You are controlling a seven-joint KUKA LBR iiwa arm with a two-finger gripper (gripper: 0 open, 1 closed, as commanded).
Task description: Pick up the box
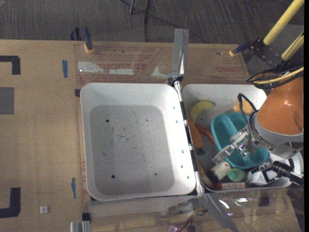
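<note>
Pick not yet made

Camera view: arm [282,112] reaches into the right bin [193,93], gripper [236,146] low over the teal box [227,129], which lies amid clutter beside a yellow piece [202,109]. Whether the gripper is spread or closed I cannot tell, and nothing visibly sits in it. Gripping and lifting appear left to do; the left bin [128,93] sits alongside

claw [240,146] over teal bowl [231,132], right bin [219,92]
</note>
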